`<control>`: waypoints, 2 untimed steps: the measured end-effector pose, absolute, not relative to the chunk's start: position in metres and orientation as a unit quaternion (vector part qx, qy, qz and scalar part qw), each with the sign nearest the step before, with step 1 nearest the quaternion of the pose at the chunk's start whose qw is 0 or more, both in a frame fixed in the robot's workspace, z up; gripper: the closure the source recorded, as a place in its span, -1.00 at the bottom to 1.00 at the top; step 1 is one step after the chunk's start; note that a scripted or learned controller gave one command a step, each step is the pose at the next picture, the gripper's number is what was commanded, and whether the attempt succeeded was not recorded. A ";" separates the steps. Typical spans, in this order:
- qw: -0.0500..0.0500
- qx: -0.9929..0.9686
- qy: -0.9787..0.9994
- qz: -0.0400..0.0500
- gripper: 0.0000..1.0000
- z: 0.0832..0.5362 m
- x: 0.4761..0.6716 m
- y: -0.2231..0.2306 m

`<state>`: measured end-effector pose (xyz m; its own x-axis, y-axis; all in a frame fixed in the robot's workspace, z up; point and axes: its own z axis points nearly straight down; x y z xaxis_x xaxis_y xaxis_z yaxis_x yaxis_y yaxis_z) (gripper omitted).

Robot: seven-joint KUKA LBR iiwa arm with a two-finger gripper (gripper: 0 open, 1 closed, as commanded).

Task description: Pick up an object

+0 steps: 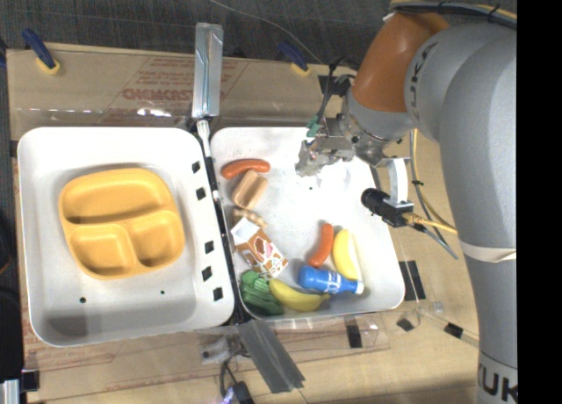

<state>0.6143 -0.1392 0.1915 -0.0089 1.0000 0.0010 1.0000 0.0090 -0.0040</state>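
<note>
My gripper (309,163) hangs over the upper middle of the right bin (290,140), above bare bin floor, with nothing visible between its fingers. To its left lie a red sausage (245,167) and a tan bread roll (248,189). Along the bin's lower part lie an orange sausage (322,243), a yellow lemon-like fruit (346,254), a blue bottle (327,281), a banana (295,295), a green vegetable (260,293) and a small printed carton (260,251).
The left bin (35,218) holds a yellow divided tray (121,220). A metal divider bar (207,68) stands between the bins at the back. The grey arm with its orange band (395,60) covers the right side.
</note>
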 end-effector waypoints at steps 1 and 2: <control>0.002 -0.702 -0.712 0.001 1.00 0.202 0.615 -0.138; 0.002 -0.702 -0.712 0.001 -1.00 0.202 0.615 -0.138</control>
